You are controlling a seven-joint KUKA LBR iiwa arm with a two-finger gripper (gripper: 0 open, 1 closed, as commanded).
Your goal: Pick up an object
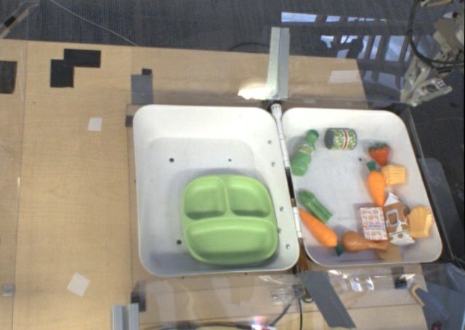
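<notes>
Rightward, the right bin point(407, 129) holds toy foods: a green bottle point(304, 152), a can point(341, 139), a strawberry point(378, 153), two carrots point(318, 227) point(377, 187) and small cartons point(373, 223). The left bin point(156, 129) holds a green divided plate point(229, 219). At upper right, the gripper point(427, 83) is off the bins; its state cannot be told.

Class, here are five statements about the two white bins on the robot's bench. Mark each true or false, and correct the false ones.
1. The green divided plate lies in the left bin. True.
2. The right bin holds a single item. False: it holds many toy foods.
3. The green bottle lies near the wall between the bins. True.
4. The small can sits on the green divided plate. False: it is in the right bin, near its far edge.
5. Both carrots are in the left bin. False: one carrot and the other carrot lie in the right bin.
</notes>
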